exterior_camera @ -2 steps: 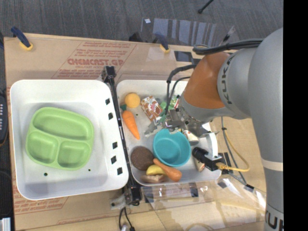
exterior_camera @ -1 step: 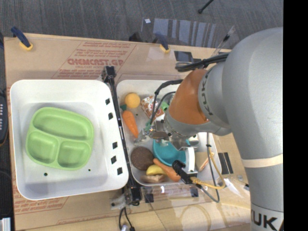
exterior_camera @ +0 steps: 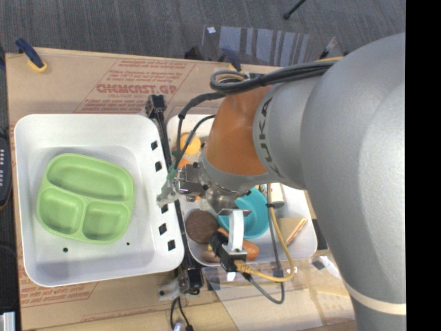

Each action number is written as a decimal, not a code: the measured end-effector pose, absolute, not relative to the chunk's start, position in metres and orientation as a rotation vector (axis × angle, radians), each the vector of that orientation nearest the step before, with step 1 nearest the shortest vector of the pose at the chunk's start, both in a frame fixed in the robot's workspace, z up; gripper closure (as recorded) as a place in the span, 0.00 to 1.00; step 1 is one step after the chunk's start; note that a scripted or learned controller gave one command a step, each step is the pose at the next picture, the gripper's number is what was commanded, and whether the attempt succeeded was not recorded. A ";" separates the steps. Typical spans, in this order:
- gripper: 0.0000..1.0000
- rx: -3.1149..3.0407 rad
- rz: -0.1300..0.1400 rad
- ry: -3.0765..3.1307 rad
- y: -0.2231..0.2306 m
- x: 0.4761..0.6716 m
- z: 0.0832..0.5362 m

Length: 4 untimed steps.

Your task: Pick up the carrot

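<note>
The arm's orange-banded wrist hangs low over the right bin [exterior_camera: 303,243] and covers most of it. My gripper [exterior_camera: 220,209] points down into the bin's middle, between a brown round piece [exterior_camera: 200,225] and a teal cup [exterior_camera: 253,211]. An orange, carrot-like piece [exterior_camera: 250,251] lies at the bin's front, partly hidden behind the wrist hardware. I see nothing held by the gripper.
The left bin [exterior_camera: 27,185] holds a green divided plate [exterior_camera: 84,197]. In the right bin a yellow item [exterior_camera: 191,144] shows at the back left and a tan wedge [exterior_camera: 295,230] at the right. Cardboard lies under both bins.
</note>
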<state>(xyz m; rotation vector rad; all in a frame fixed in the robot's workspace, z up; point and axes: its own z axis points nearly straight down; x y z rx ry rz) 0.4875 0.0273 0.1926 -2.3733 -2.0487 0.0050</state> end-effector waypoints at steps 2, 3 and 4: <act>0.00 -2.689 0.025 -1.602 0.022 0.494 0.187; 1.00 -2.672 0.039 -1.615 0.022 0.494 0.195; 1.00 -2.358 0.018 -2.059 0.020 0.476 0.226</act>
